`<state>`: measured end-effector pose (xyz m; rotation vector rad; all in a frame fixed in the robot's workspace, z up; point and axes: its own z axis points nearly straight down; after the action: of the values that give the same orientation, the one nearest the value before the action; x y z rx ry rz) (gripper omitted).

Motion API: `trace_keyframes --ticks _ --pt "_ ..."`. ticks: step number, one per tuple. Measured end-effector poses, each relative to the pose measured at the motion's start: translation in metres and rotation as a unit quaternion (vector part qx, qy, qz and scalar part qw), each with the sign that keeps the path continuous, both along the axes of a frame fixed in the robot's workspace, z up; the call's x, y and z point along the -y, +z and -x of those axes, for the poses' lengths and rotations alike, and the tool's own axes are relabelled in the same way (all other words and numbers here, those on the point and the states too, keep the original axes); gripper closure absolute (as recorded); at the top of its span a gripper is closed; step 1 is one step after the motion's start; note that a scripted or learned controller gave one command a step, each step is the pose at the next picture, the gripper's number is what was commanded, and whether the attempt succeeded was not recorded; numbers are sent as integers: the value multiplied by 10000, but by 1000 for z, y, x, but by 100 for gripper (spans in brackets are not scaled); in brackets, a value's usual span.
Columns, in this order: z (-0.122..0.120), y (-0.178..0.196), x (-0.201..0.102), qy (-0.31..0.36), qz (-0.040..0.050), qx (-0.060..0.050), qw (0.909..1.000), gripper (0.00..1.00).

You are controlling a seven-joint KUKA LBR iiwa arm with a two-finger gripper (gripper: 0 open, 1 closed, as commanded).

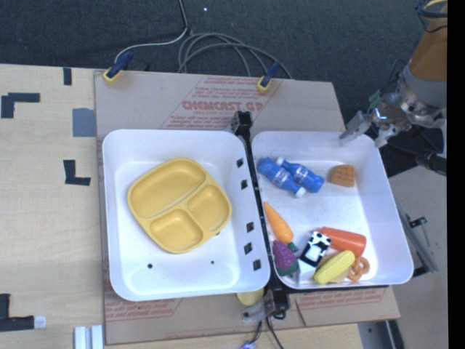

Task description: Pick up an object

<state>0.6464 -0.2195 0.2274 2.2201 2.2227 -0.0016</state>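
nearest you, a yellow plastic corn cob [333,267] lies in the right white bin [389,217]; your grey two-finger gripper [365,127] hovers over its far rim, jaws wide, holding nothing.

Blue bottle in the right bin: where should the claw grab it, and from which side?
Probably across the middle of the blue bottle, coming straight down. It lies flat, slanting from upper left to lower right, with bare bin floor along both long sides, so set the fingers across that line.
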Motion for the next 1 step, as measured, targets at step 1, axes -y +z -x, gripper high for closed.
trace_keyframes --ticks 1 --pt "30 -119 -4 3 7 30 10000 0"
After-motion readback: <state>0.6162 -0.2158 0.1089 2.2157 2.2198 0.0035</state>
